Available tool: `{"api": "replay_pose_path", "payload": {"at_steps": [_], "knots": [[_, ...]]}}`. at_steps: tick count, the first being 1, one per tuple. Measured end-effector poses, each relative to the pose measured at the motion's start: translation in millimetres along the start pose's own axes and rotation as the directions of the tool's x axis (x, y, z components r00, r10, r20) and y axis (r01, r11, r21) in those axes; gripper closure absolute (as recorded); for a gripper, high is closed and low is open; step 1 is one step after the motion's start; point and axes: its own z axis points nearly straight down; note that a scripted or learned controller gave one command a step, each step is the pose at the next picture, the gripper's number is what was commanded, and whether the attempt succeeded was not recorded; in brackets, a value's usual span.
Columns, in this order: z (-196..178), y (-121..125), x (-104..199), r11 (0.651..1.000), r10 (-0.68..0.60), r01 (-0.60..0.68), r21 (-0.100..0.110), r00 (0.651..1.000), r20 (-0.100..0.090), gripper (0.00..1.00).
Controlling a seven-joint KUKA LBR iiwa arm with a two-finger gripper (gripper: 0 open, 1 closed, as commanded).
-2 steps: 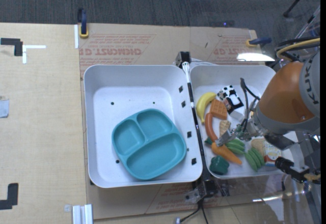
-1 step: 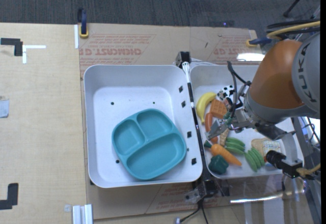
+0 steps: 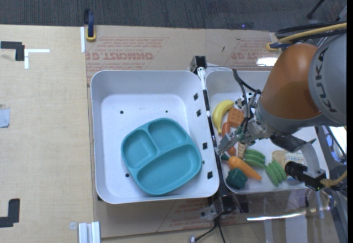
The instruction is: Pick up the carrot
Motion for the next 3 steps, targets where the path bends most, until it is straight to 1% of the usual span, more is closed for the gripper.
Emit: {"api": "replay_pose_path", "payload": {"at_steps": [1,2,3], "knots": [[0,-5,-14,0.995,-0.099,0.099,0.001,0.995,0.0,0.0],[0,-2,-6,0.96,-0.279,0.279,0.0,0.96,0.0,0.0],[0,0,-1,0.96,-0.279,0.279,-0.001,0.96,0.0,0.0]]}}
